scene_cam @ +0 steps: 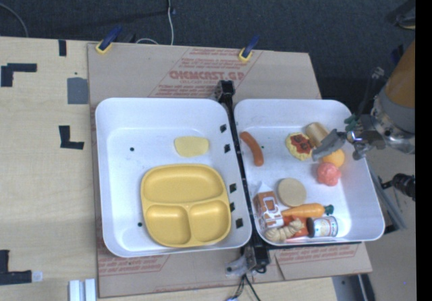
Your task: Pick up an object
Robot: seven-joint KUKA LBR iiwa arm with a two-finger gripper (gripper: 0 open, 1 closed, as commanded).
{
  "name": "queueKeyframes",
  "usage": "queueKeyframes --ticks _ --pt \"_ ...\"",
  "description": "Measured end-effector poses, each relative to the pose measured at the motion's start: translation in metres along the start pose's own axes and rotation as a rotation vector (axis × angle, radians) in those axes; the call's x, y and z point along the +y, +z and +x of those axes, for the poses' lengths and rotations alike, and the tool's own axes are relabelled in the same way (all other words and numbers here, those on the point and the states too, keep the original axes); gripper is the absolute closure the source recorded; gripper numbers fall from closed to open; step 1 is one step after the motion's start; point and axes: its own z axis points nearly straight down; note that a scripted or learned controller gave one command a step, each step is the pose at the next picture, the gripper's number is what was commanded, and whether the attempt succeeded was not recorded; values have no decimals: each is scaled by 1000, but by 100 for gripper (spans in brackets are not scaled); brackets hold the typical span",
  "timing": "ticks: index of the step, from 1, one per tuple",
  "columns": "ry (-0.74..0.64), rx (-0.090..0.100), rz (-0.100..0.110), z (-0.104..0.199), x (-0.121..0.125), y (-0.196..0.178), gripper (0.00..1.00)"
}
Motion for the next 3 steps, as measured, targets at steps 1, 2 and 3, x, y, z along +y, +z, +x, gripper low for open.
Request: queueKeyframes --ticks 1,2,3 --pt "3 1 8 -41 11 145 0" --pt "-3 0 -1 -18 48 171 0" --pt "-1 1 -6 -18 49 157 100"
